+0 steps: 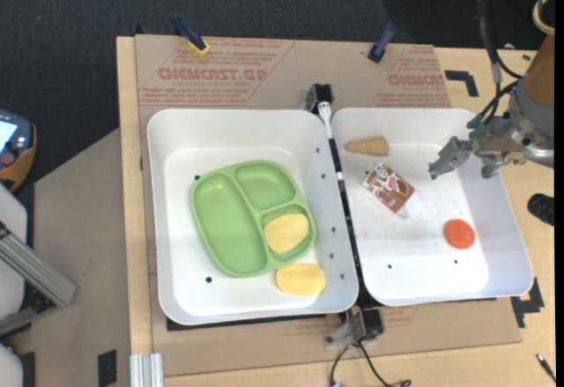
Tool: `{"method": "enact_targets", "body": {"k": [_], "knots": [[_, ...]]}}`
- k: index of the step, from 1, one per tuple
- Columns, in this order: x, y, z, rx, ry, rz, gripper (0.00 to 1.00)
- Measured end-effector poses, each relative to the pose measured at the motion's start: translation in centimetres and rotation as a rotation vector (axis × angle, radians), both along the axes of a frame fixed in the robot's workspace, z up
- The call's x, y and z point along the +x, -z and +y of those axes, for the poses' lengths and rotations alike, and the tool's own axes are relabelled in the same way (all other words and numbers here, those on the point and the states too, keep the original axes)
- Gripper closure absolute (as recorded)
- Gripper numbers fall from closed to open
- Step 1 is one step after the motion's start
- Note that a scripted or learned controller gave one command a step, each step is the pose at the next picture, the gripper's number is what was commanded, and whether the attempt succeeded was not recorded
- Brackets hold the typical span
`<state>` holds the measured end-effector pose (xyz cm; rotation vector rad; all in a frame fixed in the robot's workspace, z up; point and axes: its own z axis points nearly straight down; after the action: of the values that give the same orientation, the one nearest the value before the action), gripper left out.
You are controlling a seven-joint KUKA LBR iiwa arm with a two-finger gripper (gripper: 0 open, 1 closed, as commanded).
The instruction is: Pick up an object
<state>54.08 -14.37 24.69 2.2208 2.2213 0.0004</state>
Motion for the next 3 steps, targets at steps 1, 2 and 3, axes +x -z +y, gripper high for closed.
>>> {"method": "enact_targets", "body": {"k": [1,2,3], "knots": [[-0.5,16.7,1.3,0.004,0.000,0.012,0.00],[4.4,16.2,4.6,0.000,-0.005,-0.004,0.00],[4.2,15.1,4.4,-0.002,0.000,-0.003,1.00]]}}
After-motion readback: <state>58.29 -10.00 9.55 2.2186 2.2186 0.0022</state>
